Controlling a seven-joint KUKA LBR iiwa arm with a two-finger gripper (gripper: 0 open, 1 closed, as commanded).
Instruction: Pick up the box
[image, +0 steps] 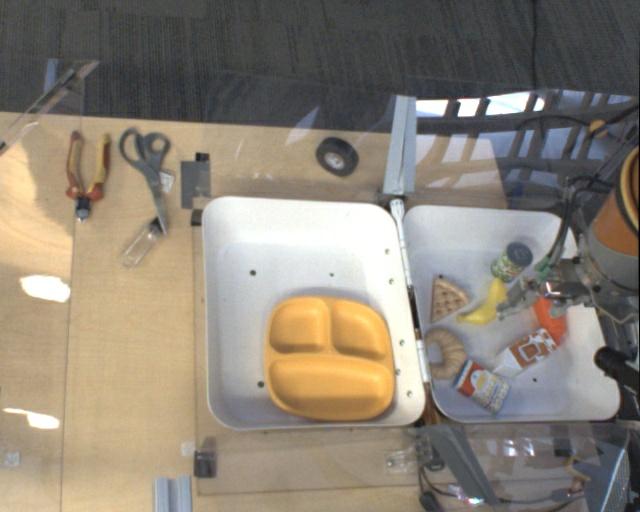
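Right now the tool hangs low in the right bin, just beside the banana and the orange carrot-like piece; whether it is released or clenched, I cannot tell. Below it lies the box, a small orange-and-white carton, tilted on the bin floor. Nearer the front rim sits a second colourful carton, with a bagel and a pizza slice to its left. Over in the left bin rests a yellow divided tray. Scissors and pliers lie on the tabletop.
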